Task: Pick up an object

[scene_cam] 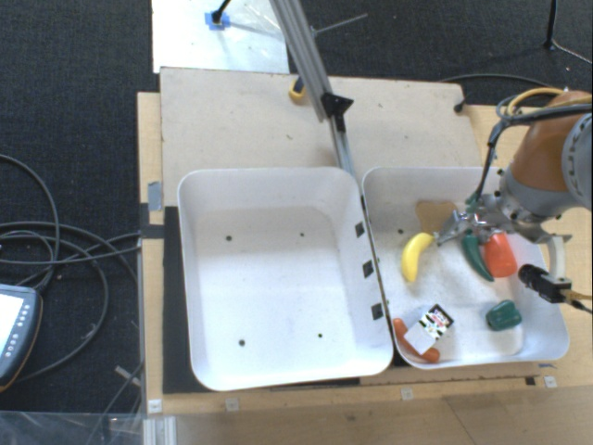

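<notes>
The right bin [556, 346] holds several small objects. A yellow banana [416, 256] lies near its middle. To the banana's right, a long green piece [479, 257] and an orange-red piece [501, 256] lie side by side. My gripper [471, 222] hangs low over their upper ends, right at the green piece's top; the wrist hides whether it touches either one. A dark green object [503, 316] sits near the front right. At the front left, a small white and black box [435, 322] rests on an orange item [417, 339].
The left bin [199, 193] stands beside the right one, with a shared wall [368, 267] between them. A slanted metal pole [310, 58] crosses above the bench's back. A black plug [545, 284] on a cable hangs by the wrist. A tan patch [433, 214] marks the right bin's floor.
</notes>
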Motion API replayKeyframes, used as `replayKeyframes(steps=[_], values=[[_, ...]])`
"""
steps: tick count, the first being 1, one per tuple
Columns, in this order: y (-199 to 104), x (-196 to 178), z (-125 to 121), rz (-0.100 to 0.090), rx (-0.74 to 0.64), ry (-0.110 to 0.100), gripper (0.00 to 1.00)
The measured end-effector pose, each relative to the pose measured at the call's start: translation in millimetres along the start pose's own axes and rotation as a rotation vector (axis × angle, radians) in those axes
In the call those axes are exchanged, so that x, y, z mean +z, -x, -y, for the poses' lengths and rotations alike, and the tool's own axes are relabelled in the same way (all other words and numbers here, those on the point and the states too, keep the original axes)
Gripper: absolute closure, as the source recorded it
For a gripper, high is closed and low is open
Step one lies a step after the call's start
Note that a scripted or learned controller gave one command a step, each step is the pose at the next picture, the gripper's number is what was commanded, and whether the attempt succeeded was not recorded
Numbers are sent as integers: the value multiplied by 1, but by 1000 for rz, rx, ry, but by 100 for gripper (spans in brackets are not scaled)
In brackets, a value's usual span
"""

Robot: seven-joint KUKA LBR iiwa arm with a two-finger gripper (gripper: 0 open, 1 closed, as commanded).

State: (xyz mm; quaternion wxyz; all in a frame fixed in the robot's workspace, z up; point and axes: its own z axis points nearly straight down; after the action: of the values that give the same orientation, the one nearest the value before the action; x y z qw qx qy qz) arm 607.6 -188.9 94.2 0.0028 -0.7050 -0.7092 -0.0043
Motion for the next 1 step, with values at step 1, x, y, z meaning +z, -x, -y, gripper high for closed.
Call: replayKeyframes(steps=[1], values=[[-3,2,-3,6,-2,2,0]])
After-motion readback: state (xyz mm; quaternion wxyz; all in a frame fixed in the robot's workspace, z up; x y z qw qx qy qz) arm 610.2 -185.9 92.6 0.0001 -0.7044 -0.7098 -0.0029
